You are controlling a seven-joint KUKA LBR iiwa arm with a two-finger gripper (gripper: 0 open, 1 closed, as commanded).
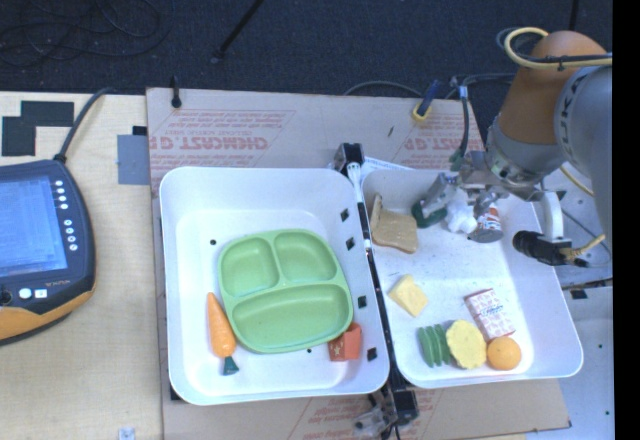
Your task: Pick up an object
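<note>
My gripper (462, 209) hangs low over the back of the right bin (545, 323), at the end of the grey arm with the orange band (548, 78). A small white thing (460, 222) and a small red-and-white item (490, 222) lie right under it. I cannot tell whether it touches them. To its left lies a slice of toast (394, 229). Nearer the front are a yellow cheese wedge (407, 295), a red-and-white packet (487, 311), green beans (432, 344), a yellow lumpy piece (464, 344) and an orange (504, 354).
The left bin (190, 228) holds a green divided plate (285, 290), a carrot (220, 326) at its left and a red piece (345, 343) at its front right. A tablet (40, 238) lies left of the bins. Cables cross the dark floor behind.
</note>
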